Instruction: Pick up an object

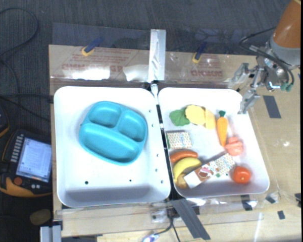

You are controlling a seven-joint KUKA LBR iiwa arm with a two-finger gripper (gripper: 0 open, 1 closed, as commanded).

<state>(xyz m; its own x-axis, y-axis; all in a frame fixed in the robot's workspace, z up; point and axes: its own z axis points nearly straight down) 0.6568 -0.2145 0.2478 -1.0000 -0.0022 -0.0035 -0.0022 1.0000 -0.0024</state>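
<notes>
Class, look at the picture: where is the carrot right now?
The carrot lies in the right bin, toward its back, just right of the yellow toy and above the pink toy.

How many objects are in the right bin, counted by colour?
Green: 1, a leaf piece
Yellow: 2, a slice, a banana
Orange: 2, a carrot, a sausage
Red or pink: 2, a tomato, a pink piece
Patterned: 2, a packet, a box
Total: 9

- On the surface [288, 155], the left bin [65, 185] holds a divided plate [113, 131].
- The right bin [257, 155] holds a carrot [221, 128] at the back, a banana [184, 168] at the front left, and a tomato [241, 174] at the front right.
- The end effector [250, 92] hangs over the right bin's back right corner.
</notes>
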